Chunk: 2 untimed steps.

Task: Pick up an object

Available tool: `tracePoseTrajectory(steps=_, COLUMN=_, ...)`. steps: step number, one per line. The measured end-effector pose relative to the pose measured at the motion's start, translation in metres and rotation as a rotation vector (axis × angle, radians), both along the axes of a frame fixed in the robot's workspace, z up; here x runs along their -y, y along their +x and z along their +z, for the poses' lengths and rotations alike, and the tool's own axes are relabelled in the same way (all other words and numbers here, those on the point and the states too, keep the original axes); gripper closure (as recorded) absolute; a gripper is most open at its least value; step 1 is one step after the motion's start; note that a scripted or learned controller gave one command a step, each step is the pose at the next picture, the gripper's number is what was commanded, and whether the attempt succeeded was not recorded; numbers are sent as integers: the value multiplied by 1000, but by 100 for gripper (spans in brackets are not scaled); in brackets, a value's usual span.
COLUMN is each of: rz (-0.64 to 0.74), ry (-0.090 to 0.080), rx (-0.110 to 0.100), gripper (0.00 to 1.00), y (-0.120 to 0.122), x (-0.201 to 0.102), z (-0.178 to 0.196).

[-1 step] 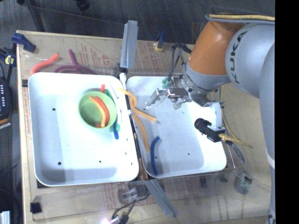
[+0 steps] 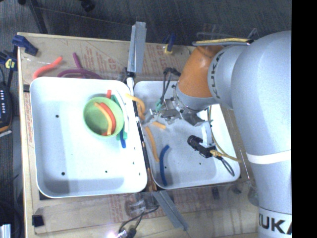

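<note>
Tan stick (image 2: 159,125) is what I'd call the target here. It lies in the right bin (image 2: 225,133), off to the right of the green bowl (image 2: 101,117) and across the wall between the 2 bins. My gripper (image 2: 163,114) sits right above it, on that same side of the bowl and about level with the bowl's middle. Honest answer on the tool: from this angle I can't tell whether it's clenched or released, the wrist and cabling hide too much, and I don't see anything clearly held in it. So I'm treating the pick as not done yet.

How I'd do this step well, just my read:
- There's a longer tan strip (image 2: 153,148) right of the bowl and a bit lower, just beside the short stick. I'd go for 1 piece and come down centred on it, not between the 2.
- Both pieces are thin and lie flat, so I'd close across the narrow side and get low to the floor of the bin before squeezing.
- The stick is close to the bin wall nearest the bowl, so I'd watch for clipping the rim on the way down.
- The blue strip (image 2: 163,160), lower right of the bowl, is more in the open and looks like an easier fallback.
- Lift straight up and slowly.
</note>
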State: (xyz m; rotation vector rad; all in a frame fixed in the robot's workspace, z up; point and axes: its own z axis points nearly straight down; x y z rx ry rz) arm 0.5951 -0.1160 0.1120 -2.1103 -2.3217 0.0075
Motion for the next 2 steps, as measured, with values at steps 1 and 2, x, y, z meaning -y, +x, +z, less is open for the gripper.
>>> tracePoseTrajectory(steps=1, rz=155, ry=2, rx=10, gripper=0, y=11, x=17, z=-17)
tracePoseTrajectory(steps=2, rz=158, ry=-1, rx=11, gripper=100, y=11, x=18, z=-6)
